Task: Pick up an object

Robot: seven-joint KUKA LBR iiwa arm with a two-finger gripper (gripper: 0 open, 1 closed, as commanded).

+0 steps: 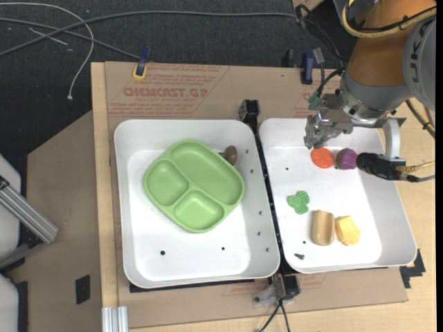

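Note:
The right bin holds an orange round piece, a purple piece, a small green piece, a tan cylinder and a yellow piece. My gripper hangs over the bin's far side, just above and left of the orange piece. Nothing shows between its fingers. The left bin holds a green divided plate with a small brown piece at its far right edge.
Both bins rest on a cardboard sheet held by blue clamps. A black bracket sits between the bins at the back. Cables lie on the dark floor beyond.

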